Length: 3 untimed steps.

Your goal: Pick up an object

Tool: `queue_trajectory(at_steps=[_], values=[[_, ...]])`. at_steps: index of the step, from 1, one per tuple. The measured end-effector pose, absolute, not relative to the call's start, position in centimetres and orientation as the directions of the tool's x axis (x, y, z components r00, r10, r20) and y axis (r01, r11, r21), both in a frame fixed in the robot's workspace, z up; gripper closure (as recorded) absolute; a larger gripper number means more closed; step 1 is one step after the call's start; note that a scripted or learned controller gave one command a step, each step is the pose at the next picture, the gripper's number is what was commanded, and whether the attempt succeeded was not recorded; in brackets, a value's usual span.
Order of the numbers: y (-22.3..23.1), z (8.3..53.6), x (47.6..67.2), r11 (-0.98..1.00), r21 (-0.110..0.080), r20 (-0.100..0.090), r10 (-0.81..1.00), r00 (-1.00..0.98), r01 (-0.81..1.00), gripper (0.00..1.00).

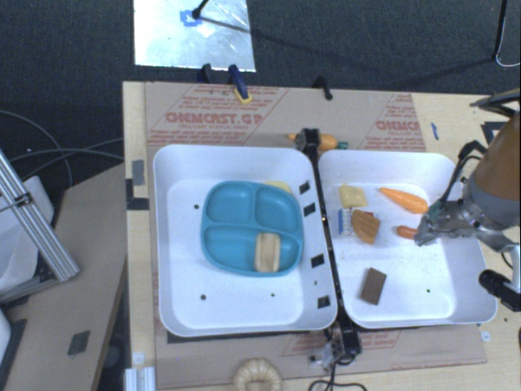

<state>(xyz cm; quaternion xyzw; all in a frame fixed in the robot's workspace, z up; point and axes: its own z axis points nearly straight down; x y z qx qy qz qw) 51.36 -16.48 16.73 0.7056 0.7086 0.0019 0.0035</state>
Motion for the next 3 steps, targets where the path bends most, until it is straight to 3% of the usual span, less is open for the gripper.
queue_trajectory(at_steps=[1, 2, 3], values=[[-16.5, 22.1, 51.6, 0.004, 0.008, -0.002, 1.000, -0.004, 1.000, 1.00], [-12.1, 22.6, 52.7, 0.009, 0.003, 0.001, 1.000, -0.009, 1.000, 1.00], [-6.1, 22.7, 55.1, 0.012, 0.003, 0.002, 1.000, -0.012, 1.000, 1.00]])
